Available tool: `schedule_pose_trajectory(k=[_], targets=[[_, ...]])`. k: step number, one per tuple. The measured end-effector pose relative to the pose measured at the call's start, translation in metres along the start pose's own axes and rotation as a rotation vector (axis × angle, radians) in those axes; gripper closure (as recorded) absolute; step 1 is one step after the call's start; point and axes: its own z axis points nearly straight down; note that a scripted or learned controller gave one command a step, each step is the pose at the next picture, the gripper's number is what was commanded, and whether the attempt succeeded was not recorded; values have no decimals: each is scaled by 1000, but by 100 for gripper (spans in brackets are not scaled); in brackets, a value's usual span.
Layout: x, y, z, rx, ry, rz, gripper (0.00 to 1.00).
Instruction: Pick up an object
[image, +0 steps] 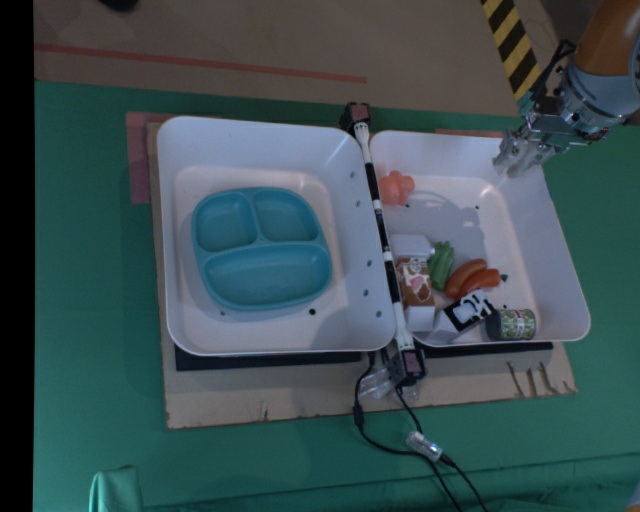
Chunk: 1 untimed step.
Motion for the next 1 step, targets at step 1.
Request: schedule_pose_trajectory(k=[1], targets=[[0, -35, -6, 2, 1, 1, 100]])
